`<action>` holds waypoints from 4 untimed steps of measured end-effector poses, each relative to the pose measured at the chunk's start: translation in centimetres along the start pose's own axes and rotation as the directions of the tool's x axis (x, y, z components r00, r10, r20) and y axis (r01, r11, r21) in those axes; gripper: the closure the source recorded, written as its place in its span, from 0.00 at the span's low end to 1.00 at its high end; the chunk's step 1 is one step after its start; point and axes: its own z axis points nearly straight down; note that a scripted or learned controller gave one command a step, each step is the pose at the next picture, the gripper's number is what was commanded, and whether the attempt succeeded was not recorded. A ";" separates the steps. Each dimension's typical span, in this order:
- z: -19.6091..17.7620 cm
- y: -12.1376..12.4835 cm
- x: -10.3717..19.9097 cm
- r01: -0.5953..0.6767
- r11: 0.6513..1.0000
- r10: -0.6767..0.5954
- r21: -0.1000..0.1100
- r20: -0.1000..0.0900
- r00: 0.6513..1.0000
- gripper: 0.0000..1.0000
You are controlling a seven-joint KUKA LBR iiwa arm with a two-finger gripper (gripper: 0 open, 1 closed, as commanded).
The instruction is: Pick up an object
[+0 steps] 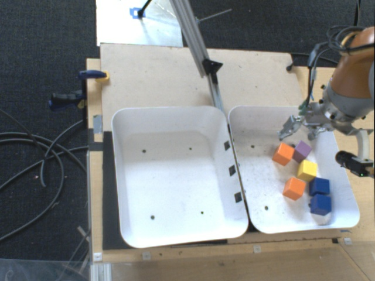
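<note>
1. The arm [351,69] enters at the upper right of the frame, its orange band above a grey wrist.
2. The claw [300,127] hangs over the upper part of the right bin [258,157], with metallic fingers spread apart and nothing between them: it is released.
3. The claw sits just above the nearest blocks, an orange cube [283,154] and a purple cube [302,150], which touch each other.
4. Below them, toward the lower right of the frame, lies a yellow cube [307,170], just under the purple one.
5. A second orange cube [294,188] lies lower still, beside a blue cube [319,186].
6. Another blue cube [320,204] sits directly below the first blue one, near the bin's lower right corner.
7. All six blocks lie in the right half of the right bin, resting on its floor.
8. The left bin [176,174] stands beside it in the middle of the frame, their rims meeting.
9. Both bins rest on the counter [152,75], a pale board.
10. A blue clamp [76,98] grips the counter's left edge, and black cables [35,157] lie on the dark floor at the left of the frame.
</note>
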 end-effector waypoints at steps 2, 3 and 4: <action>10.9 -0.1 5.1 0.005 1.000 -0.005 0.002 -0.002 1.000 0.00; 10.9 -5.1 3.8 -0.005 1.000 0.005 0.005 0.000 1.000 0.00; 10.7 1.8 3.9 0.003 1.000 -0.003 -0.006 0.002 1.000 0.00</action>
